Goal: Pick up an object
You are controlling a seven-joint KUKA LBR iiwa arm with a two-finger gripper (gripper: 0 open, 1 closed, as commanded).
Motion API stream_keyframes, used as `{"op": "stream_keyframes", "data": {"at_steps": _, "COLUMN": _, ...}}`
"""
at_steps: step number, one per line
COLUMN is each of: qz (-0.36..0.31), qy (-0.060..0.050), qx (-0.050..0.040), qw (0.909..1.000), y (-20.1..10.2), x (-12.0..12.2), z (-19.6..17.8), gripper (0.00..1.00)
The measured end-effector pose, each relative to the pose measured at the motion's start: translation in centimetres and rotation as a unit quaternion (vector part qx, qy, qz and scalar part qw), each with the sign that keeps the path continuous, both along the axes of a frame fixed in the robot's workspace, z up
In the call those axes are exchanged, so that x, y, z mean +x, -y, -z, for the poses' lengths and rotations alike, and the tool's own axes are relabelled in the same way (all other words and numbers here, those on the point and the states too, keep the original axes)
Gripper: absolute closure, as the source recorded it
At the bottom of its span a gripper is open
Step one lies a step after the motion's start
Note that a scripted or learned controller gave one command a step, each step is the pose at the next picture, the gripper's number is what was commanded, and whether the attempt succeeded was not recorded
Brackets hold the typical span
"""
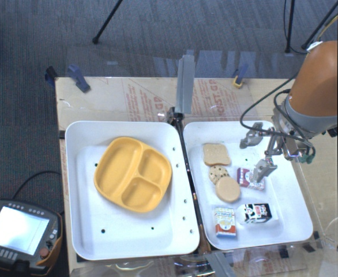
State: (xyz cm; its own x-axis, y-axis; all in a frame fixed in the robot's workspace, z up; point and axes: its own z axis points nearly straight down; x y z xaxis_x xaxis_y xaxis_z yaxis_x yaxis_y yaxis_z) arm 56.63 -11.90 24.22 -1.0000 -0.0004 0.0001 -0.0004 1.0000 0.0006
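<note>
Positioned over the right shallow white bin (pixel 299 212), the hand (pixel 263 171) of the grey arm with the orange band (pixel 316 79) is seen low above the bin's contents, reaching in from the right. Whether it is open or closed cannot be told from this slanted view, and nothing is seen gripped in it. Its tip lies just beside, perhaps touching, a small purple-and-white carton (pixel 248 178) lying flat near the bin's middle.

Around that carton the other small things are laid: a tan slice of toy bread (pixel 216 154) toward the bin's far left, a speckled round cookie (pixel 218 173) just below it, a plain tan round disc (pixel 228 190) overlapping the cookie's lower edge, an orange-and-white small box (pixel 225 222) near the front, and a black-and-white small carton (pixel 256 212) beside it.

A yellow plastic divided plate (pixel 133 173) with three compartments is seen resting in the left white bin (pixel 79 224). Both bins are carried side by side on the tabletop (pixel 123 97).
</note>
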Motion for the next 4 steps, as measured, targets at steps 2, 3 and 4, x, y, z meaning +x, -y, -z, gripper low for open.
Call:
{"op": "stream_keyframes", "data": {"at_steps": 2, "qz": 0.184, "qy": 0.0, "qx": 0.0002, "qw": 0.9828, "y": 7.2, "x": 7.2, "z": 6.8, "gripper": 0.0}}
{"op": "stream_keyframes", "data": {"at_steps": 3, "qz": 0.18, "qy": 0.004, "qx": 0.0, "qw": 0.9836, "y": 6.9, "x": 7.5, "z": 5.5, "gripper": 1.0}}
{"op": "stream_keyframes", "data": {"at_steps": 4, "qz": 0.18, "qy": 0.003, "qx": 0.0001, "qw": 0.9837, "y": 6.8, "x": 7.5, "z": 5.6, "gripper": 0.0}}
